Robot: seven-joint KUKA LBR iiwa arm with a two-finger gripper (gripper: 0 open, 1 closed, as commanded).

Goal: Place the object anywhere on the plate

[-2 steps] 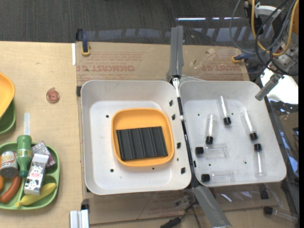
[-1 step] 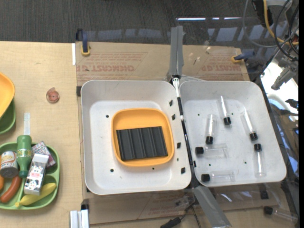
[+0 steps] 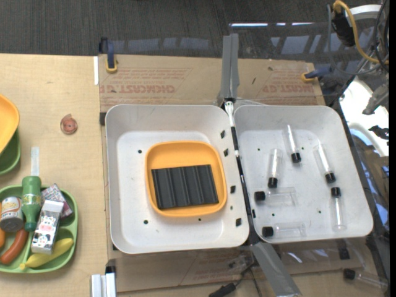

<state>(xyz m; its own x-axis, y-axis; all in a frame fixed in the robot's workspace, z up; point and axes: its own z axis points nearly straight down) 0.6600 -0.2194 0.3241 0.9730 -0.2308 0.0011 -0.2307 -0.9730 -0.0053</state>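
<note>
6 clear plastic tubes with black caps (image 3: 272,167) lie scattered in the shallow white right-hand bin (image 3: 352,135). Any of them could be the object to move, and I cannot say which one the program will pick. 4 of them lie with their long axes running roughly up and down the bin. The other 2, at the bin's front-left corner, lie across it with their caps pointing away from the arm. All of them rest flat, and none touches another.

The grey arm (image 3: 374,98) sits at the far right edge of the bench, above and outside the right bin. From it, the tubes are the near things, a short reach inward and down. I cannot tell whether its gripper is clenched or released.

The orange rounded-square plate (image 3: 185,150) is in the shallow white left-hand bin (image 3: 124,184). It lies beyond the tubes as the arm reaches, across the divide where the 2 bins meet. A dark ribbed rectangular slab (image 3: 185,186) already covers most of its middle, leaving only the orange border bare.

In my judgement the carry will run straight away from the arm, from the near bin across the shared wall to the far one. The 2 tubes nearest the right wall are the closest picks. Their up-and-down lie would call for the grip to close across them from the sides.
</note>
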